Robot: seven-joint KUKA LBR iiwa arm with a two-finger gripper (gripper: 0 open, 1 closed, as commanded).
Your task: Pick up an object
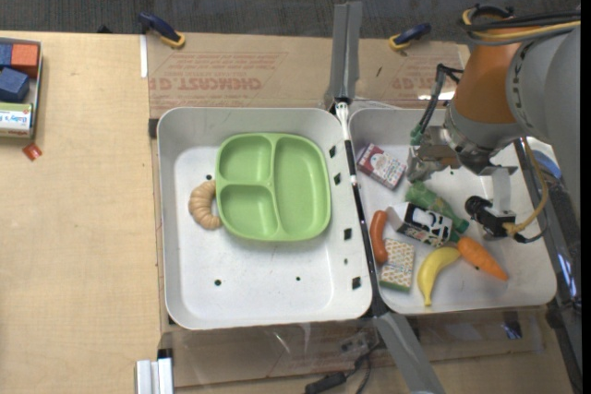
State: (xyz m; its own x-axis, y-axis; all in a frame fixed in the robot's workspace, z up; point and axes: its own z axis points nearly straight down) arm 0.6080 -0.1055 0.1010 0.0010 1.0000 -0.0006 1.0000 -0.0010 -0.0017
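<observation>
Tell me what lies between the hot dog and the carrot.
In the camera view, between the hot dog and the carrot lie a black-and-white packet and the banana.

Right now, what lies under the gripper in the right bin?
The gripper hangs over a green object in the right bin, beside the red-and-white packet. The wrist covers the bin floor behind it.

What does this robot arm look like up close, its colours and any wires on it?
The arm is bulky and rounded, mostly pale grey, with a broad orange band above the wrist. Below the band sits a darker grey metal gripper. Thin black cables loop along the wrist, and a yellow-and-black cable curls over the top of the orange part. No markings can be read on it.
</observation>
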